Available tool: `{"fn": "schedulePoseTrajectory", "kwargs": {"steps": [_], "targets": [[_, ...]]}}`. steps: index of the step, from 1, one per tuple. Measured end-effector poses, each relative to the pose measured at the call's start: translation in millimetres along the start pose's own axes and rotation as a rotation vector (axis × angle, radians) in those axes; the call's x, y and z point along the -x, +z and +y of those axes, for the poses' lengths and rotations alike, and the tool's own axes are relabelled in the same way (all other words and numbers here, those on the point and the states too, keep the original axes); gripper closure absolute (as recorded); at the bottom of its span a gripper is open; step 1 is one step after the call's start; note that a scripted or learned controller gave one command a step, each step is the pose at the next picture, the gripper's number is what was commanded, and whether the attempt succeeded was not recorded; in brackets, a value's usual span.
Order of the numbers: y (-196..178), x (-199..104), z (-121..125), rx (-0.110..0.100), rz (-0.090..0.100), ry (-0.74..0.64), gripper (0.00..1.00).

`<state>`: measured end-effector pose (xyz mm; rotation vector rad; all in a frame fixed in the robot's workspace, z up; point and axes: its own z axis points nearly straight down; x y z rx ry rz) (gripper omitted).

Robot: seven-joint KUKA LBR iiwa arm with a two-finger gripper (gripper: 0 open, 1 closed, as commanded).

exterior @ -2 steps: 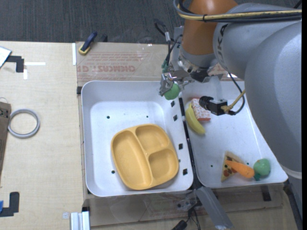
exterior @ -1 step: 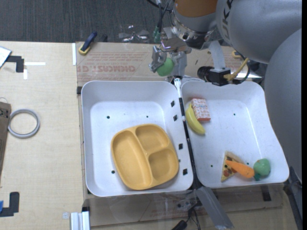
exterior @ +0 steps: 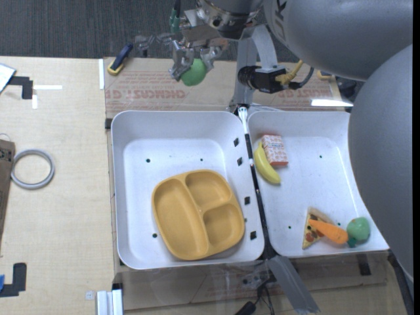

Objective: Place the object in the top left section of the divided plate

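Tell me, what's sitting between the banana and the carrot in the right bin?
Nothing: in the camera view, bare white bin floor runs from the banana down to the carrot. The pink carton sits beside the banana, off that line.

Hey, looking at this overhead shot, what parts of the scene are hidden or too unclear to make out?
- Green object at the gripper: too small and partly covered by the fingers to identify.
- Right bin: its right side is covered by the grey arm.
- Small box by the banana: label too small to read.
- Tape roll: brown item beside it cut off by the left edge.
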<state>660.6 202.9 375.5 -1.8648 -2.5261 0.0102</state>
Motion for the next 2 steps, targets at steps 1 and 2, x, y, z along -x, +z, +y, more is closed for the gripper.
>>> {"fn": "schedulePoseTrajectory", "kwargs": {"steps": [1,2], "targets": [[-3.8,1.2,1.8,-0.006,-0.003,0.0,1.0],[-8.3,2.3,3.5,-0.012,-0.006,0.0,1.0]]}}
